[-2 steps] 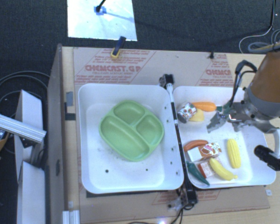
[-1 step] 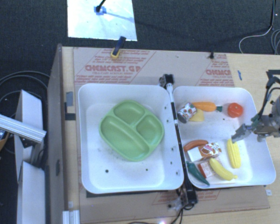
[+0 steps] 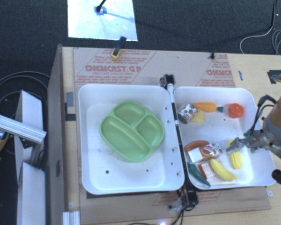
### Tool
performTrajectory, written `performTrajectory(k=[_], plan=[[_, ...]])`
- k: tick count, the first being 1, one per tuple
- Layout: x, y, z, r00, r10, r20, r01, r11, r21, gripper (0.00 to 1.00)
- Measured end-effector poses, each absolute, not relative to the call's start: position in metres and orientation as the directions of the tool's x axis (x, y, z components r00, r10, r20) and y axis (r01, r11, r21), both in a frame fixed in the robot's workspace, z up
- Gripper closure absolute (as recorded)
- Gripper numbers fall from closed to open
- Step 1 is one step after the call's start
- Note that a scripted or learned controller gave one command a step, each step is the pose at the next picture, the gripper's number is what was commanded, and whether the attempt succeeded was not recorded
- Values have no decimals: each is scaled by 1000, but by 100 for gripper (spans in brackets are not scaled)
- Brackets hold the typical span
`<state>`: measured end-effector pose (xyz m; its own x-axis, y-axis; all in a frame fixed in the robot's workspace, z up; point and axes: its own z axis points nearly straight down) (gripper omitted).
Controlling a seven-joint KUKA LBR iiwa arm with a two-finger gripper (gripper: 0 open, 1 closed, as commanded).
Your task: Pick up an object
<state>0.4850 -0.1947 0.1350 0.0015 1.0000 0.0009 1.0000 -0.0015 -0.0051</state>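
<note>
The right bin [image 3: 247, 97] holds toy food: a carrot [image 3: 206, 107], a tomato [image 3: 236, 110], a small can [image 3: 187, 112], a sausage [image 3: 196, 146], a printed packet [image 3: 210, 151], a banana [image 3: 222, 169], a corn cob [image 3: 235, 160] and a green pepper [image 3: 195, 173]. My gripper [image 3: 236, 146] reaches in from the right, low over the bin's right side, just above the corn cob. Its dark fingers look slightly apart and nothing sits between them.
A green divided plate [image 3: 132, 131] lies in the left bin [image 3: 91, 139]. A black bar [image 3: 174, 110] runs along the seam between the bins. Cables lie on the dark floor at the left and top right.
</note>
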Motion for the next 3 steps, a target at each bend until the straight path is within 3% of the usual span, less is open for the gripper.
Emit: performTrajectory(k=[1,2,3], plan=[[486,-203,104,0,1000,1,1000,0,-1,0],[487,-203,116,-1,1000,-1,1000,1,3,100],[590,-118,117,-16,1000,1,1000,16,10,100]])
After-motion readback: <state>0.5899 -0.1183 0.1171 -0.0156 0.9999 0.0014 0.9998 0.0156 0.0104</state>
